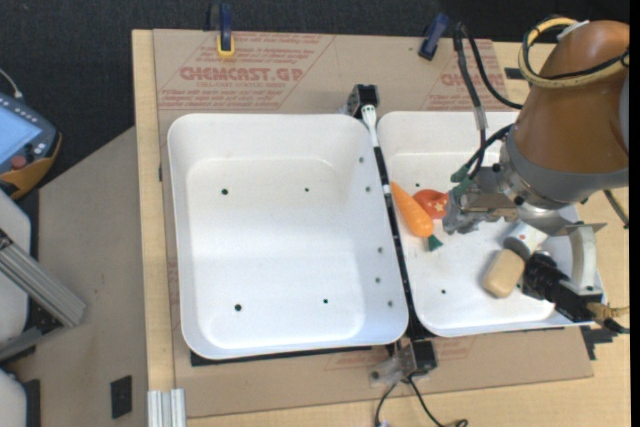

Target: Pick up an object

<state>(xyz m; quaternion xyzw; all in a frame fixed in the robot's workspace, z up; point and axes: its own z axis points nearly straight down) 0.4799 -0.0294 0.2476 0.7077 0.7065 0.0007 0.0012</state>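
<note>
1. Hovering low at the centre right of the frame, the gripper (462,213) is seen inside the right bin (455,313), just right of the red object (432,202).
2. The orange carrot-shaped object (410,209) is found lying at a slant near the divider between the bins, touching or overlapping the red object.
3. A beige block (502,273) is located toward the lower right of the same bin, well apart from that pair.
4. The state of the gripper cannot be told, as the wrist hides its tips.
5. A single target should be chosen, judged best as the red object nearest the gripper.
6. The closing axis should be set across the target's narrow side, so that the carrot is not nudged away.
7. The left bin (270,225) is not involved.
</note>
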